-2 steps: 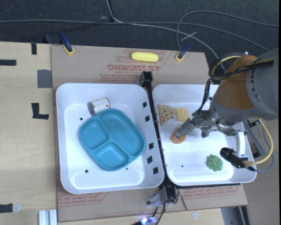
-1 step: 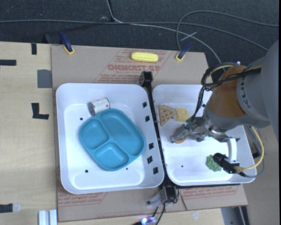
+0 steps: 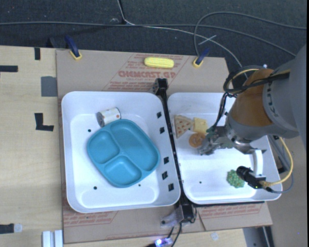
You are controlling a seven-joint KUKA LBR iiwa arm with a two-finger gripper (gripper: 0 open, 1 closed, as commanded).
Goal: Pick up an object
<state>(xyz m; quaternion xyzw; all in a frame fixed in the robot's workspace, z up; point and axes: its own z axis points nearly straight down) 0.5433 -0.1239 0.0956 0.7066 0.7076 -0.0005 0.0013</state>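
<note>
Gripper (image 3: 208, 144) low in the right bin (image 3: 216, 189), right of frame centre; its dark fingers (image 3: 205, 147) reach toward the left and meet the right edge of a round tan piece (image 3: 196, 140). Whether the fingers are apart or together cannot be told, and nothing is seen held between them. The tan piece lies flat on the bin floor and, being round, shows no long axis. Just above it lies a small yellow block (image 3: 200, 124); to the upper left of it, touching or nearly so, lies a tan wedge (image 3: 182, 125), its long axis running from upper left to lower right and its narrow end toward the upper left. A green clump (image 3: 235, 178) rests in the lower right of the same bin, well apart from the other three.

The grey arm (image 3: 283, 99) with its orange band (image 3: 250, 99) enters from the right edge of the frame.

The left bin (image 3: 72, 153) holds a blue sectioned plate (image 3: 122, 152), lying flat and turned slantwise, and a small white cylinder (image 3: 108, 116) on its side just beyond the plate's upper left rim, its axis about left to right.

Both bins sit on a cardboard sheet (image 3: 92, 71) on the table (image 3: 20, 153). A yellow corn cob (image 3: 158, 63) lies on the cardboard above the bins, its long axis left to right.
</note>
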